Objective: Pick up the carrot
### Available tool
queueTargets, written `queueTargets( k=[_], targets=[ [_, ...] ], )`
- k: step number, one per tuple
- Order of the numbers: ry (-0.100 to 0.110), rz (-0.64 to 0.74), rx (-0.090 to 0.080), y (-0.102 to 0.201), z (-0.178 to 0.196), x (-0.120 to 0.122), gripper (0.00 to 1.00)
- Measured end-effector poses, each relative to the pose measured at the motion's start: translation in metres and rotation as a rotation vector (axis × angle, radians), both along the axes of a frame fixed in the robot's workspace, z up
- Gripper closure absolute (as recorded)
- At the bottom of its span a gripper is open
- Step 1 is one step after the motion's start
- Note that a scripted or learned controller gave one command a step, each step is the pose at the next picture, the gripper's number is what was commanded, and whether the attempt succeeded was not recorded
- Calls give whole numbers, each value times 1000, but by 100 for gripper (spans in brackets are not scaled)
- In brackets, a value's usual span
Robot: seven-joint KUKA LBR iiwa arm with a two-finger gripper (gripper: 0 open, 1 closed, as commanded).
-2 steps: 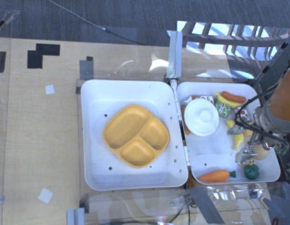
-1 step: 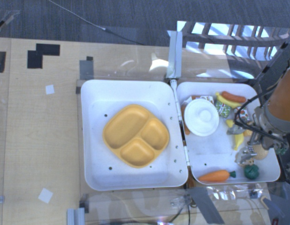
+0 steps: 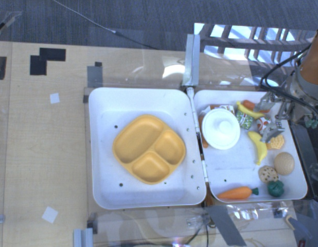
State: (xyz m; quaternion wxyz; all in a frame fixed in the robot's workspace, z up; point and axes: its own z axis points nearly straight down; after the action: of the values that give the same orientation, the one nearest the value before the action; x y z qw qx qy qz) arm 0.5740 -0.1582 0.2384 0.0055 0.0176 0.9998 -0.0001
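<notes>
The orange carrot (image 3: pixel 235 193) with a green stub lies along the front edge of the right bin (image 3: pixel 226 169), pointing left. My gripper (image 3: pixel 270 120) hangs over the far right part of that bin, well behind the carrot and above the banana (image 3: pixel 259 146). Its fingers (image 3: pixel 263 106) look spread, and I see nothing held between them.
A white bowl (image 3: pixel 221 128) sits upside down at the right bin's back left. A cookie (image 3: pixel 268 174), a tan egg-shaped piece (image 3: pixel 284 163) and broccoli (image 3: pixel 276 188) crowd the carrot's right end. A yellow divided plate (image 3: pixel 149 148) rests in the left bin (image 3: pixel 105 189).
</notes>
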Motion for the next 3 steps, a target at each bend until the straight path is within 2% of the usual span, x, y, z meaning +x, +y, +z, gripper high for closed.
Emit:
queueTargets(
  k=[1, 2, 3],
  targets=[
    [3, -48, 1, 47, -141, -48, 0],
    [-9, -128, 1, 45, -142, -80, 0],
    [-17, -121, 0, 46, -132, -76, 100]
  ],
)
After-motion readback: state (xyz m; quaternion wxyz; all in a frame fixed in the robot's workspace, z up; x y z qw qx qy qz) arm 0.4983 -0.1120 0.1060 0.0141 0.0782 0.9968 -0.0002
